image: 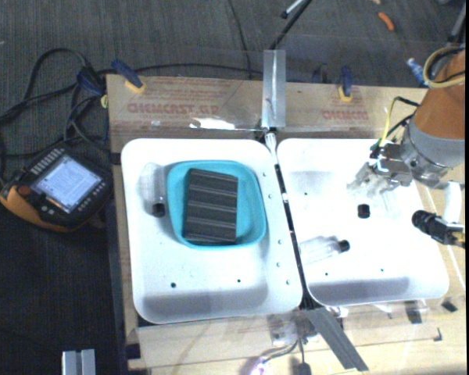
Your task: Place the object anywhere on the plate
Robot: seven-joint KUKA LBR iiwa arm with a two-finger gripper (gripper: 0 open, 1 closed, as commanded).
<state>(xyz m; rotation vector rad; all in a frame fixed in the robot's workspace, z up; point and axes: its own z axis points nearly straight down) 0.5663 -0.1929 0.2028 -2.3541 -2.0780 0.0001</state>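
Jaws' state impossible to tell, gripper (369, 180) over right bin (375, 283), small black object (363, 210) just below it, teal plate (254, 209) carrying dark ridged block (211, 206) in left bin (203, 295), wooden table (219, 106), dark carpet (102, 22), orange pendant (55, 190) on floor.

The plate (254, 209) lies in the left bin (141, 280), bearing a ridged block (211, 205). A small bottle (324, 248) lies in the right bin (391, 283).

floor: dark grey carpet (102, 14) | bench: pale wood (219, 104) | black cables (59, 69) on floor
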